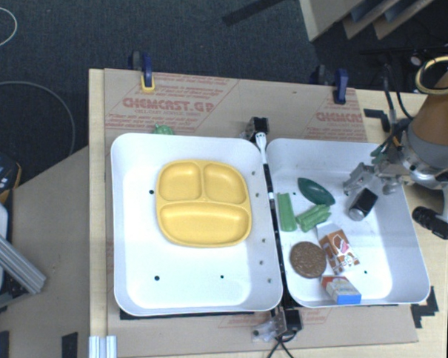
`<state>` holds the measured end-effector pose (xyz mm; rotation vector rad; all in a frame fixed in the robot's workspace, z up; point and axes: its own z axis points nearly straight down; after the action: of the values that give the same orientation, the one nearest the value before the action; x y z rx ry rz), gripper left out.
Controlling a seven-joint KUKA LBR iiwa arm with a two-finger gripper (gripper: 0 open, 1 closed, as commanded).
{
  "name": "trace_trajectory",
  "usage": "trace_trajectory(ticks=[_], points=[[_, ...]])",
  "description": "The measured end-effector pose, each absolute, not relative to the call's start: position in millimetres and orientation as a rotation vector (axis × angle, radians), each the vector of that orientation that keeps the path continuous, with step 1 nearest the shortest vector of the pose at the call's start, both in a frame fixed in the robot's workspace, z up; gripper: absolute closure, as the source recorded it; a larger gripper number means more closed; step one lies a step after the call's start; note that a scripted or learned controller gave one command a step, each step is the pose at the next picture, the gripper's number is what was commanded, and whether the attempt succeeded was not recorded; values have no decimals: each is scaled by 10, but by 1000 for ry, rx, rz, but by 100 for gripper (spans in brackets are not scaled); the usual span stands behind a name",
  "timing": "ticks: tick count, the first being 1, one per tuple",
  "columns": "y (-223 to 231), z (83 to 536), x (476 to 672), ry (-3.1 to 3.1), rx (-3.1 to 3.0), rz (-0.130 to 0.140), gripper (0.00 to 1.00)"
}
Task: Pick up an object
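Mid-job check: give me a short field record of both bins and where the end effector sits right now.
left bin: yellow divided plate
right bin: dark green leaf shape, light green stick, light green chunk, brown disc, small carton, orange and blue box
end effector: over the right bin's far right part, right of the dark green leaf shape
grasp: none visible

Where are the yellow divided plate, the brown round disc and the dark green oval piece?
yellow divided plate (202, 224), camera view, middle of its large lower compartment
brown round disc (308, 259), camera view, centre of its top face
dark green oval piece (315, 192), camera view, its middle
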<state>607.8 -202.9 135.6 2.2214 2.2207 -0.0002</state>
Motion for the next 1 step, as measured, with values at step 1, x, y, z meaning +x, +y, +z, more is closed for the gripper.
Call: trace_trajectory(ticks=[1], points=[[-2029,1356,6078,2221,2221,0,0]])
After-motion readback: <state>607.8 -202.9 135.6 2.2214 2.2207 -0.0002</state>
